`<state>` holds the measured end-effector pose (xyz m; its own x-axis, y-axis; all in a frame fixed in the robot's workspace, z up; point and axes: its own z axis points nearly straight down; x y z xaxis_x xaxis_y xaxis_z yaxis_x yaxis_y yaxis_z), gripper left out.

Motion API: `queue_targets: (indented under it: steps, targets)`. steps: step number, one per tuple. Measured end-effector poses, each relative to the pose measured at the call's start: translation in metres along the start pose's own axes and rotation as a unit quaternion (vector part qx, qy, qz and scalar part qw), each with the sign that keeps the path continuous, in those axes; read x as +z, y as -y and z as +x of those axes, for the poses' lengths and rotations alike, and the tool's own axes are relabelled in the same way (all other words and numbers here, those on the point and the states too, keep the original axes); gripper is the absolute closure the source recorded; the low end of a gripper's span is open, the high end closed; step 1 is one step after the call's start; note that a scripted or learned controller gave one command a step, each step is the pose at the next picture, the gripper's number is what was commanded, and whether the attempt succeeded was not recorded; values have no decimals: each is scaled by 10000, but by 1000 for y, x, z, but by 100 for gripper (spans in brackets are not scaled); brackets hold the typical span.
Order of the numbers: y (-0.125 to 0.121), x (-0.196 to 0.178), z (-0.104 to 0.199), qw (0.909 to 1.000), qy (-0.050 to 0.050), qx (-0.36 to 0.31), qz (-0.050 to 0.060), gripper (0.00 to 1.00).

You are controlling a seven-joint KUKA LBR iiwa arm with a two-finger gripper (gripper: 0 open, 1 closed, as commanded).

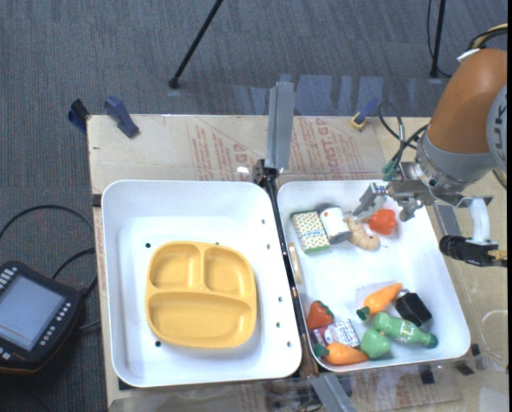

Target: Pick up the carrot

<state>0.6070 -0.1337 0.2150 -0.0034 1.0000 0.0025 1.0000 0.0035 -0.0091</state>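
An orange carrot (381,299) with a green top lies in the lower middle of the right bin (441,294), beside a black block (412,307). A second carrot-like orange piece (344,354) rests against the bin's front wall. My gripper (386,202) hovers over the far part of the right bin, well away from both carrots. Its fingers stand open, spread just above a red round toy (382,222), with nothing held between them.
Near the gripper lie a beige peanut-shaped toy (364,238), a white can (333,221) and a green-patterned packet (310,231). A green bottle (402,330), a red pepper (319,314) and a small wrapper (345,330) crowd the front. The left bin (127,230) holds a yellow divided plate (202,293).
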Motion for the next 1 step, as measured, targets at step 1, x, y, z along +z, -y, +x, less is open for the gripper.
queue_targets:
  steps: [1]
  targets:
    - [53,0,0,9994,-2,352,0,0]
